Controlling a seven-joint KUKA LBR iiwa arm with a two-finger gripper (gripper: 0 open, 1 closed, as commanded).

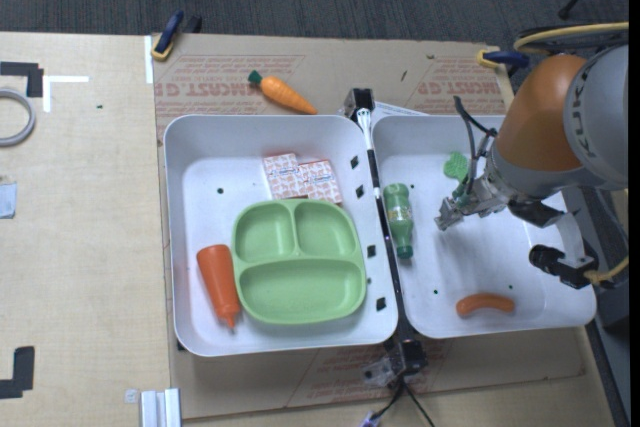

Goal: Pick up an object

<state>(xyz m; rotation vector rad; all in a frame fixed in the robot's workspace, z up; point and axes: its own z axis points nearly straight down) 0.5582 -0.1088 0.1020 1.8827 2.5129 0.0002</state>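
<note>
1. Counter (80,245): a light wooden surface carrying two shallow white bins side by side, on a sheet of cardboard.
2. Left bin (190,215): holds a green divided plate (298,263), an orange bottle (219,283) just beside the plate's left edge, and a red-and-white patterned packet (297,177) behind the plate.
3. Right bin (520,310): holds a green bottle (399,220), a sausage (486,305) and a small green item (457,165).
4. Green bottle: lies flat close to the bin's left wall; its long axis runs front to back, roughly parallel to that wall. Which end is the cap cannot be told.
5. Sausage: lies near the front wall, long axis running left to right, slightly curved.
6. Gripper (447,213): reaches in from the right, low over the right bin's floor, between the green bottle and the sausage, near the small green item.
7. Fingers: too small and dark to tell how they stand; nothing is seen between them.
8. Toy carrot (283,92): lies on the cardboard behind the left bin, green top pointing left.
</note>
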